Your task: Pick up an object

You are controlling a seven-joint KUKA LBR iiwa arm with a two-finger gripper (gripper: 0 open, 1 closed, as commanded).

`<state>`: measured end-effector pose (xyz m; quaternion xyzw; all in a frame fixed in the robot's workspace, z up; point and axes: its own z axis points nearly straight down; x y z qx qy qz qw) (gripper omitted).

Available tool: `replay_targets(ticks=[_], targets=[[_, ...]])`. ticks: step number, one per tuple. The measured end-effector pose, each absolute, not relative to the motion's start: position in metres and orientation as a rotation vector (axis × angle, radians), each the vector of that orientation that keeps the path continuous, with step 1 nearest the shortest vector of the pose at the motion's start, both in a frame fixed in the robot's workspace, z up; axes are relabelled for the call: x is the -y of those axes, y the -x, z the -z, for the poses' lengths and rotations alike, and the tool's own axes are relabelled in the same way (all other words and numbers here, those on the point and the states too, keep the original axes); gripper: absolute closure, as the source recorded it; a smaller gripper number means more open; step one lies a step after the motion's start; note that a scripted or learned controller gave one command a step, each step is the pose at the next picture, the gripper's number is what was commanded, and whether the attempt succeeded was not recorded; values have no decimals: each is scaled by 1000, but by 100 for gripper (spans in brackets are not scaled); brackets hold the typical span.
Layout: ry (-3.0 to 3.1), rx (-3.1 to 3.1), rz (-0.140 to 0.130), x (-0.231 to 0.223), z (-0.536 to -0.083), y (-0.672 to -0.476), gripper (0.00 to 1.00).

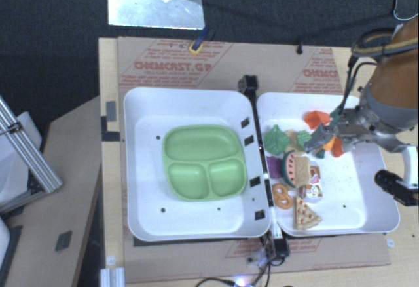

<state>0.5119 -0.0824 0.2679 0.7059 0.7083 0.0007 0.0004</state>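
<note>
left bin [141, 148]: holds a green tray [200, 162] with three wells, set square in the middle, seemingly the drop spot for whatever gets picked.

right bin [376, 213]: toy food heaped against the left wall, from 9 to 7 o'clock of the bin's centre, so the stock sits close to the tray. items: green leafy piece [276, 140], watermelon slice [289, 166], bread slice [302, 169], pretzel [283, 196], pizza wedge [305, 214], small carton [313, 192], orange piece [317, 118].

gripper [321, 140]: low over the bin's upper part, reaching in from 3 o'clock. its spread i cannot tell; the tips blur into the toys.

nearest picks: leafy piece at 9 o'clock of the gripper, orange piece at 12, bread at 7, all near; possibly touching one, unclear.
</note>
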Motion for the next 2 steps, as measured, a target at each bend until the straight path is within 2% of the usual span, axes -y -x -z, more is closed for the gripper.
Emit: replay_targets(ticks=[2], targets=[[-2223,-2224,3,89,-180,-510,0]])
